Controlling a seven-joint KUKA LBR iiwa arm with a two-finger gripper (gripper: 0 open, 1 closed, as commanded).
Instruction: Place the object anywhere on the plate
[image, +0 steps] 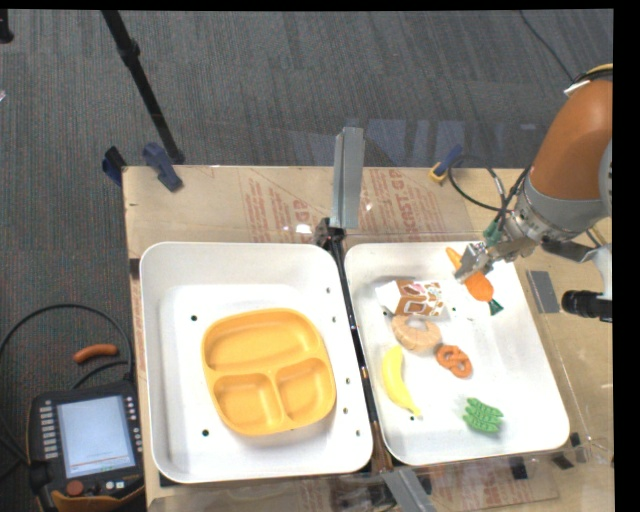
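A yellow plate with three compartments lies in the left bin. The right bin holds several toy foods. My gripper hangs over that bin's far right corner. An orange carrot with a green top sits directly beneath the gripper, touching it or nearly so; whether it is gripped I cannot tell. A small orange piece shows just left of the gripper.
Also in the right bin are a brown-and-white gingerbread house, a doughnut, a pretzel, a banana and a green leafy piece. A metal post rises behind the bins' shared edge.
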